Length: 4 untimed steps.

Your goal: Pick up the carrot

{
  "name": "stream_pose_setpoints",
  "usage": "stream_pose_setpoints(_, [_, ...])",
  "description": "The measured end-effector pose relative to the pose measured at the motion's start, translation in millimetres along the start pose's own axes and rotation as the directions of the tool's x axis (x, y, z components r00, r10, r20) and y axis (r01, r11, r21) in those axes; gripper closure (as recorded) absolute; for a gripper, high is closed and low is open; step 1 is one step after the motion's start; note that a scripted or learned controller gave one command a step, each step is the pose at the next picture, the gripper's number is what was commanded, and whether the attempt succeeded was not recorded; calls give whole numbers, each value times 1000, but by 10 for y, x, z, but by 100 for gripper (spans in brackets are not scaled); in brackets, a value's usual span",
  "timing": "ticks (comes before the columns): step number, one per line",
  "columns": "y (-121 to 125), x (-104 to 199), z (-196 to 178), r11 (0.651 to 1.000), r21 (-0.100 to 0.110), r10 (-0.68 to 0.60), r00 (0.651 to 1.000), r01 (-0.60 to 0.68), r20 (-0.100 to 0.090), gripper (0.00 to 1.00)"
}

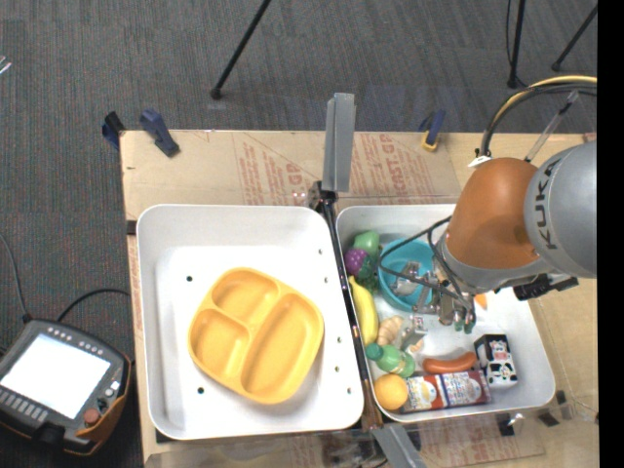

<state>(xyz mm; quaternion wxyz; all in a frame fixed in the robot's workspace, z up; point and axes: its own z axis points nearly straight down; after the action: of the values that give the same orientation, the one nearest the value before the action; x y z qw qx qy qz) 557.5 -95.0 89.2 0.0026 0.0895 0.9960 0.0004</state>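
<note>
A: So, where is the claw [441, 305]?

B: Low over the right bin [531, 354], near its middle, hanging from the grey arm [570, 217] with the orange band [495, 224]. Whether it is wide or narrow, I cannot tell; the metal parts blur together.

A: And the carrot?

B: A small orange sliver [479, 300] shows just to the right of the claw, half hidden by the wrist. That looks like the carrot, though I cannot tell whether the claw touches it.

A: What lies around it?

B: A teal bowl [400, 266] just to the left of the claw, with purple grapes [355, 259] and a green fruit [368, 243] beyond it. A banana [364, 308] runs along the bin's left wall. In front of the claw lie a red sausage [450, 364], an orange [391, 391], a flat packet [447, 391] and a small black-and-white carton [496, 359].

A: And the other bin?

B: The left bin [166, 232] holds a yellow divided plate [256, 333]. Both bins sit side by side on the desk [224, 164].
</note>
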Motion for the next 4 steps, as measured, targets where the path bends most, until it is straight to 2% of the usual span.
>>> stream_pose_setpoints(2, [-1069, -711, -266, 1000, 1, 7, 1000, -7, -1, 0])
stream_pose_setpoints(3, [-1030, -823, -4, 964, 0, 267, 964, -267, -2, 0])
stream_pose_setpoints(4, [-764, -717, 11, 962, 2, 272, 962, -272, -3, 0])
